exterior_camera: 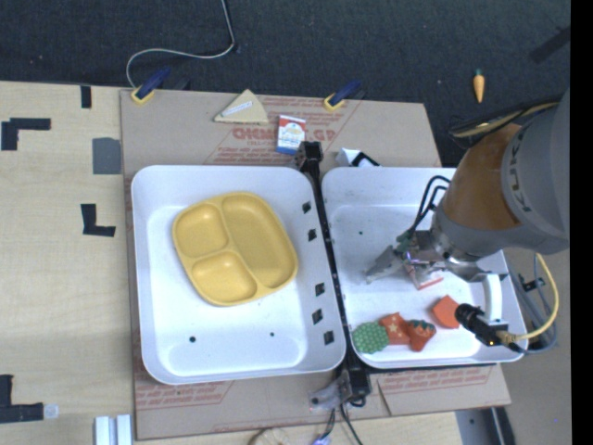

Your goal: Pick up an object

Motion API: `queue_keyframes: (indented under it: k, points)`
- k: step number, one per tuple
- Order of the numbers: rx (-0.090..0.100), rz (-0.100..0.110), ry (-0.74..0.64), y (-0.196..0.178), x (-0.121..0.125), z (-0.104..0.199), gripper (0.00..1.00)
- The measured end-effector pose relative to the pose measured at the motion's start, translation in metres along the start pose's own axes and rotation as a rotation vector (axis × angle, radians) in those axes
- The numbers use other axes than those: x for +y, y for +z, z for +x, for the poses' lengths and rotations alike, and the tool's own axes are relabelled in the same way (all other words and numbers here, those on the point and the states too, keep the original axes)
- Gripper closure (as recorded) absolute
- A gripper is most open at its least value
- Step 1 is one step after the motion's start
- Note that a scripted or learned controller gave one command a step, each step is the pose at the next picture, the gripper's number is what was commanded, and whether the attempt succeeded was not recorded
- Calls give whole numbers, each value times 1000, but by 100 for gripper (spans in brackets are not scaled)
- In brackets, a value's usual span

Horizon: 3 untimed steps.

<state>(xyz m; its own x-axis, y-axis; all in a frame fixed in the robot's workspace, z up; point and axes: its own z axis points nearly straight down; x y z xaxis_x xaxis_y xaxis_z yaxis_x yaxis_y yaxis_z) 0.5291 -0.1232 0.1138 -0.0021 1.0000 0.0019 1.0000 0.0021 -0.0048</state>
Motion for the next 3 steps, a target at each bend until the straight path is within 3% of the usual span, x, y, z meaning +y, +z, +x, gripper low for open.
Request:
queue_keyframes:
  k: [1, 2, 3]
  points:
    - [-4, -5, 2, -68, -9, -44, 0]
    - [-9, -21, 1, 15, -37, -54, 0]
    - [-3, -8, 1, 28, 6, -26, 0]
